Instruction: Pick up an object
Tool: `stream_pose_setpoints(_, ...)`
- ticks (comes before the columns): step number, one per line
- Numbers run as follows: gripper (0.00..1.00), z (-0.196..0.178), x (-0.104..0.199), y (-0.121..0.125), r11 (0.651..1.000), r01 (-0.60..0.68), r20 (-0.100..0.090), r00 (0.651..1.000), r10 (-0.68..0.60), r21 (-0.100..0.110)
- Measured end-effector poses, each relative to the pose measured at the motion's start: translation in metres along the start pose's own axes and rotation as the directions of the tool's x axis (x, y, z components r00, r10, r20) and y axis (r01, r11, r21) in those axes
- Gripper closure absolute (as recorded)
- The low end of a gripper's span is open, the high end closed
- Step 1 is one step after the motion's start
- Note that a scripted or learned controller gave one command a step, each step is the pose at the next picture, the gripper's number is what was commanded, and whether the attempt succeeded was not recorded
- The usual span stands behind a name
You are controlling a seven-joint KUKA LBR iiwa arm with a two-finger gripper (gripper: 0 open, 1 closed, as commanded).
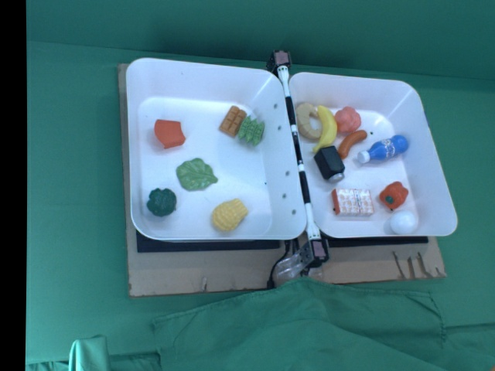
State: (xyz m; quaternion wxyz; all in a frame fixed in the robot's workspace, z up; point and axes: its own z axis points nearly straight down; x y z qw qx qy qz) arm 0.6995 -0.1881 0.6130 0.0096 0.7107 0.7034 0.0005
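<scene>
Landmark: the divider strip between the left bin and the right bin is taken as reference.
Far left of the strip: a red block and a dark green broccoli are set well apart from it, near the bin's outer wall.
Midway left: a pale green leaf is laid flat, with a yellow corn cob nearer the strip.
Just left of the strip: an orange waffle is seen touching a green ridged piece.
Just right of the strip: a doughnut, a banana and a black box are crowded together.
Further right: a pink berry, a sausage, a striped packet and a blue bottle are found.
Farthest right: a red pepper and a white ball are placed by the outer wall.
Pincer: its state cannot be told.
Step in hand: judged as the very start; nothing is lifted and a target is yet to be chosen.
Next move: an isolated piece, such as the leaf or the red block, is best approached from above, since the cluster beside the strip allows little room.
</scene>
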Motion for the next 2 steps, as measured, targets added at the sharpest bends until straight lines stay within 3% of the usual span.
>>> stream_pose_setpoints(1, 0.0, 0.001, 0.0, 0.0, 1.0, 0.0, -0.001, 1.0, 0.0, 0.002)
stream_pose_setpoints(2, 0.0, 0.035, 0.001, -0.001, 1.0, 0.005, -0.011, 1.0, -0.005, 0.017)
